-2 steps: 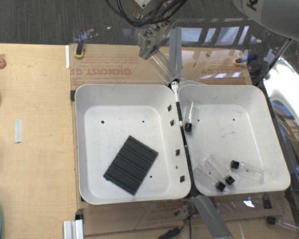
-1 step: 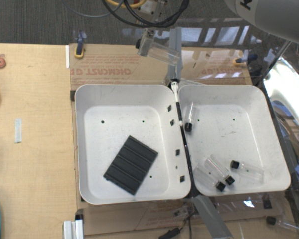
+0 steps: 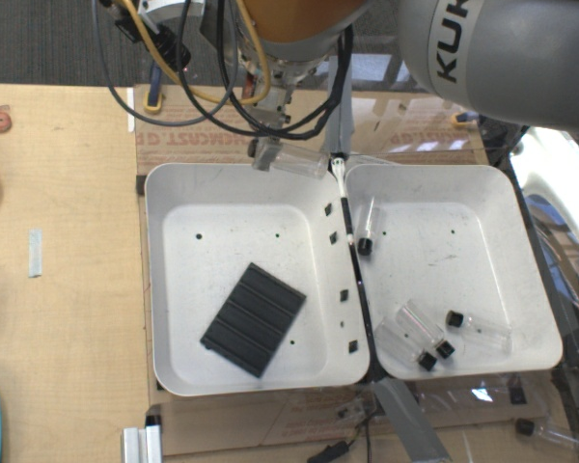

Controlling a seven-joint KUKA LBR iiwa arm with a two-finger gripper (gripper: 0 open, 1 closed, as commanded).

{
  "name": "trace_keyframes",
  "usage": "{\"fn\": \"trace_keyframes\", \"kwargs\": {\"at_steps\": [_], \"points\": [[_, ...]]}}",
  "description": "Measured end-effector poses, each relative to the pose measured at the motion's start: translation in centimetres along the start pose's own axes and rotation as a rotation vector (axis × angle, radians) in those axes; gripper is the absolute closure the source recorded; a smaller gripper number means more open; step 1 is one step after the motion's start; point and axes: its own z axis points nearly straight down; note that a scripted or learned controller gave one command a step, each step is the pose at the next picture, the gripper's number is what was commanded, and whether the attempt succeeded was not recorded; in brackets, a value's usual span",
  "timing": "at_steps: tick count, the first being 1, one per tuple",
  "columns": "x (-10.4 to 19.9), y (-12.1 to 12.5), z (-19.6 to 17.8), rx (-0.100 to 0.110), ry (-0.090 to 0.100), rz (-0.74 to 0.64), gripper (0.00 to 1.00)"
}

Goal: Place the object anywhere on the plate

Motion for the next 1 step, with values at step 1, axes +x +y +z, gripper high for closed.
{"fn": "trace_keyframes", "kwargs": {"at_steps": [1], "points": [[0.11, 0.08, -0.73, 0.004, -0.005, 0.007, 1.00]]}}
